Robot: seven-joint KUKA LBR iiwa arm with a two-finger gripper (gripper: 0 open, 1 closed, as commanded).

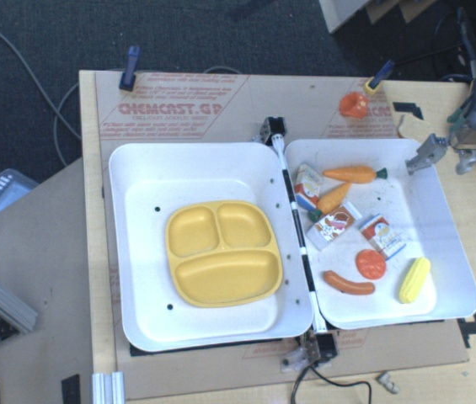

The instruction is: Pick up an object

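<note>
The right bin (448, 225) has bare floor along its right wall; its toys crowd the left and lower parts. The gripper (441, 152) hangs over the bin's upper right rim, its 2 fingers spread, nothing between them. The carrot (351, 174) lies well left of it, the corn cob (414, 279) near the lower right corner.
</note>
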